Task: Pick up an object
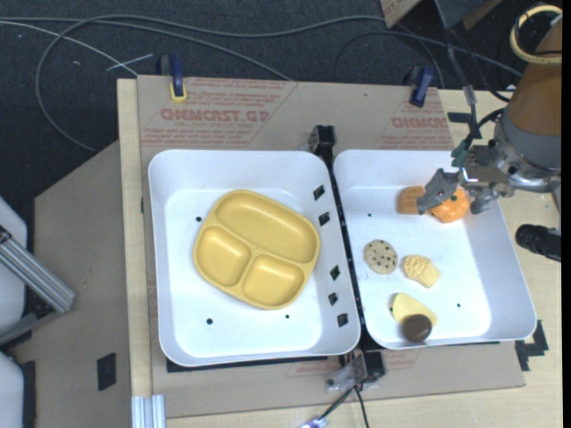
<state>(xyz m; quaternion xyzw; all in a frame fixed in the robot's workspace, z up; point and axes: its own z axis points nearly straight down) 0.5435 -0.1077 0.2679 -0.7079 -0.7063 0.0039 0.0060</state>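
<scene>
Red "CHEMCAST GP" lettering [217, 114] marks the board beneath the bins, while the hand [457, 194] covers an orange toy [451, 210], finger state unclear.

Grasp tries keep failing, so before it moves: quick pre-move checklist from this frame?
1. Gripper over a target: ok, it sits at the orange piece in the right bin.
2. Piece between the fingers: cannot tell, the gripper body hides the contact.
3. Neighbour clearance: not ok, a tan block lies right beside the orange piece.
4. Other items out of the way: ok, cookie, ridged yellow piece and the yellow and brown piece lie nearer the camera.
5. Left bin: ok, yellow divided plate rests flat.
</scene>
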